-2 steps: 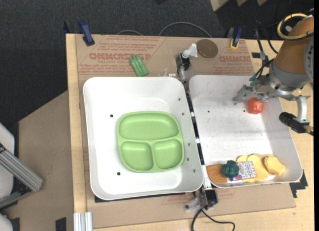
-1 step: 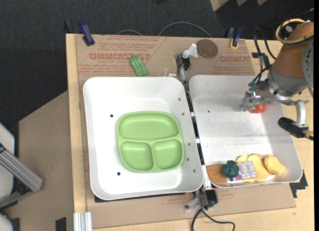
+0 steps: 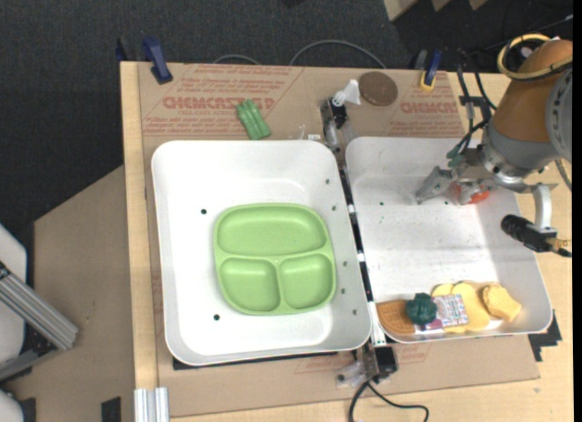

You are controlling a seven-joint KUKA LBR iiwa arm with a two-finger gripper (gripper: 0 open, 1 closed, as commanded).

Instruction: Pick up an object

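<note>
Grey metal hand (image 3: 452, 185) is seen low over the upper part of the right bin (image 3: 400, 247); whether it is clenched or released cannot be told. A small red object (image 3: 476, 196) lies just beside it. Toy food pieces (image 3: 452, 307) are heaped along that bin's near edge. A green divided tray (image 3: 273, 257) rests in the left bin (image 3: 182, 229) on the worktop (image 3: 136, 138).

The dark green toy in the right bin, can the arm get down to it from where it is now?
Probably yes: the dark green toy lies on top of the pile at the near wall, nothing over it, and the end effector hangs in the same bin.
</note>
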